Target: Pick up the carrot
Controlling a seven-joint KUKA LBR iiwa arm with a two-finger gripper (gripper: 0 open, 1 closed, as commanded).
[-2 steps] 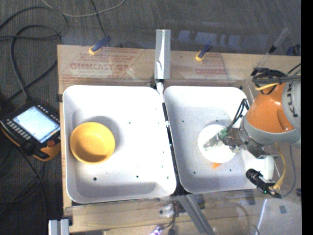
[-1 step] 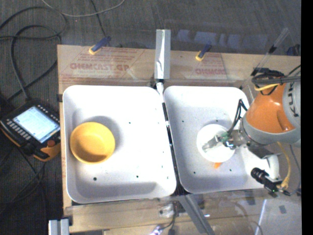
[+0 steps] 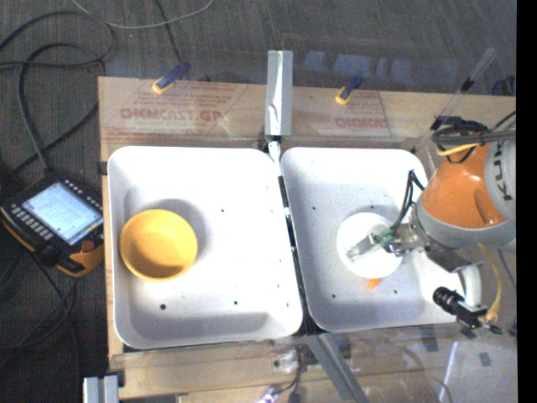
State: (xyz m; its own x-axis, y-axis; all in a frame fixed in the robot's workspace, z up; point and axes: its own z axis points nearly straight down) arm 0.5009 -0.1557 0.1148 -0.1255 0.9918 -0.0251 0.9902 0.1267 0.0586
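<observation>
carrot: small orange piece on the floor of the right bin, just below a white plate, mostly hidden. tool hangs above the plate; cannot tell its state. yellow bowl sits in the left bin. judged light, stiff, perhaps smooth; best taken across its narrow width, clear of the plate rim.

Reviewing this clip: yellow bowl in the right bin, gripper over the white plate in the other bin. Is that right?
Not quite. The camera view shows the yellow bowl in the left bin; the gripper is over the white plate in the right bin. A small orange carrot lies at the plate's near edge.
</observation>
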